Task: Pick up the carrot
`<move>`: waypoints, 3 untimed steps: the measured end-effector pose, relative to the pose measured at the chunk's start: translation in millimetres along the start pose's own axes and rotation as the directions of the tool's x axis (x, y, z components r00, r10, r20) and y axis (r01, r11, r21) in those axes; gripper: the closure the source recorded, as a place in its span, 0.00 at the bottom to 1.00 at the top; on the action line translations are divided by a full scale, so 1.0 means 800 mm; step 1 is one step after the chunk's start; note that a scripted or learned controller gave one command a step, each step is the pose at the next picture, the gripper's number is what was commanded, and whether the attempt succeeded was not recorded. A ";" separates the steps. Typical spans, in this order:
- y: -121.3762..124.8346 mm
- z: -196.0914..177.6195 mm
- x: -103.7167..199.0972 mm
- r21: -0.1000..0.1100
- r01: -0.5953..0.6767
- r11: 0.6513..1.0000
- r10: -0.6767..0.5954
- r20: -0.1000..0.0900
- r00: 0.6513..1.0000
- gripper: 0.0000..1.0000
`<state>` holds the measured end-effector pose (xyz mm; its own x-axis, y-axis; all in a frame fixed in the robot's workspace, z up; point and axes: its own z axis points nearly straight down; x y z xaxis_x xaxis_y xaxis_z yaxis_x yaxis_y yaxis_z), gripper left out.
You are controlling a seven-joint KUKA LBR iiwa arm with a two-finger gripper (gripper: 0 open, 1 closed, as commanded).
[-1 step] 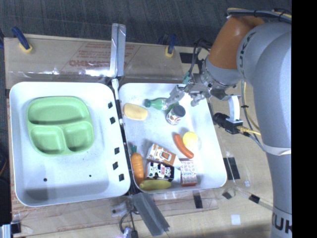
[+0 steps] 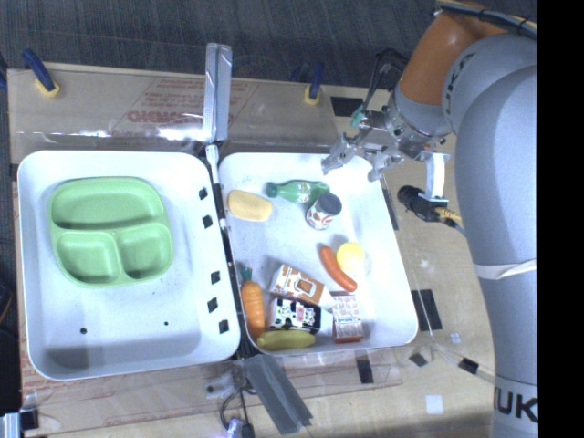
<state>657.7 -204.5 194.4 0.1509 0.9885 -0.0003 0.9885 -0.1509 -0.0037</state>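
- Hovering at the upper right of the frame, gripper [image 2: 358,157] spread open, holding nothing
- carrot [image 2: 254,307] lies lower centre, against right bin [image 2: 394,254] left wall; approach lengthwise, clear of carton [image 2: 297,286]

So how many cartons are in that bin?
3, all near the front of the right bin: a brown carton, a black-and-white carton just below it, and a red carton beside them. None seems hidden.
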 end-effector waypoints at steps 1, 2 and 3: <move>-0.073 0.008 0.018 0.002 0.402 0.916 -0.402 -0.001 0.916 0.00; -0.105 0.085 0.011 -0.014 0.853 0.522 -0.852 0.035 0.522 0.00; -0.085 0.093 -0.024 -0.011 0.956 0.292 -0.955 0.059 0.292 0.00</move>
<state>587.1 -212.9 120.2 -0.8999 0.4324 -0.0560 0.4326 0.9015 0.0094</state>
